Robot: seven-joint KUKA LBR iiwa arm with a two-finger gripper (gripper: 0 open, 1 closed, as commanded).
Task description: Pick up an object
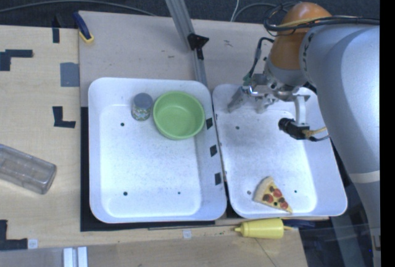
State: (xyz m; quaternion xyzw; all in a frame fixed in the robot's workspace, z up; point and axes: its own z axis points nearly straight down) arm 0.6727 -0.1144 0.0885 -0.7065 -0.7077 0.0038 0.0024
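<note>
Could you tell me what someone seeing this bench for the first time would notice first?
Probably the big grey arm with its orange band, reaching in from the right, its gripper over the far end of the right bin. Next, the bright green bowl beside a small can in the left bin, and the pizza slice near the right bin's front edge.

No text, label, brand, number or sign can be read anywhere. The small can (142,106) near the far edge of the left bin (105,198) has a band around its side, but the printing on it is too small and blurred to make out. The dark tape marks (62,116) on the bench's left part are plain shapes, not letters. The yellow bottle (263,229) at the near edge of the right bin (327,198) shows no legible label.
</note>
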